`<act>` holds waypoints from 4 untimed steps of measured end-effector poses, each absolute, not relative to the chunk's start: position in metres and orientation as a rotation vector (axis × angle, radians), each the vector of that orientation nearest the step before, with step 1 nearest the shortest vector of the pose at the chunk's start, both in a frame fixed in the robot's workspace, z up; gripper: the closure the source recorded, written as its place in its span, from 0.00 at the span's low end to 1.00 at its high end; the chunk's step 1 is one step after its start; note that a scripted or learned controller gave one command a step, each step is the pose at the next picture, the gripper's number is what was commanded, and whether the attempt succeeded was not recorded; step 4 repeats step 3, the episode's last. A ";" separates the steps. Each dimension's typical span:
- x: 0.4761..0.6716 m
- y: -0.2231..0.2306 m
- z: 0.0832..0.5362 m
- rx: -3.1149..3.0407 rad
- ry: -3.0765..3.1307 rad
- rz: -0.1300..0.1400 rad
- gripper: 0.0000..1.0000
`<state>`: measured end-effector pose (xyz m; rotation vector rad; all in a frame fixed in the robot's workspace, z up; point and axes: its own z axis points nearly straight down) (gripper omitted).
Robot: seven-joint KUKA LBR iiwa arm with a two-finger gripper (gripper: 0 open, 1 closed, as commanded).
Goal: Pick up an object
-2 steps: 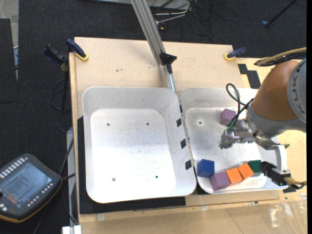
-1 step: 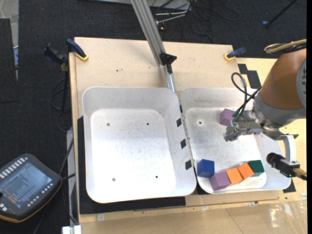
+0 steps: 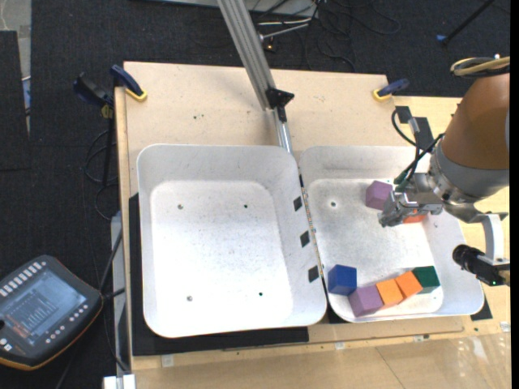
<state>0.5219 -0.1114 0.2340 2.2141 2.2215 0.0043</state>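
Purple block (image 3: 378, 194) sits in the upper part of the right bin (image 3: 454, 302), touching the left side of the lowered hand (image 3: 399, 211), whose grip I cannot tell, so no lift looks done yet and picking remains.

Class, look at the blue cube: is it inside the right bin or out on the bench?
Inside. The blue cube sits on the right bin floor near its front-left corner, beside a purple block.

A handheld control pad (image 3: 40, 310) lies at the lower left; two clamps (image 3: 130, 83) (image 3: 389, 90) grip the board's (image 3: 211, 108) top corners.
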 end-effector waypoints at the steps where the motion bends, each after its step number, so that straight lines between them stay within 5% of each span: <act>1: 0.540 -0.054 0.226 2.213 2.230 0.003 1.00; 3: 0.597 0.043 0.234 2.212 2.229 0.005 1.00; 4: 0.597 0.043 0.234 2.212 2.229 0.005 1.00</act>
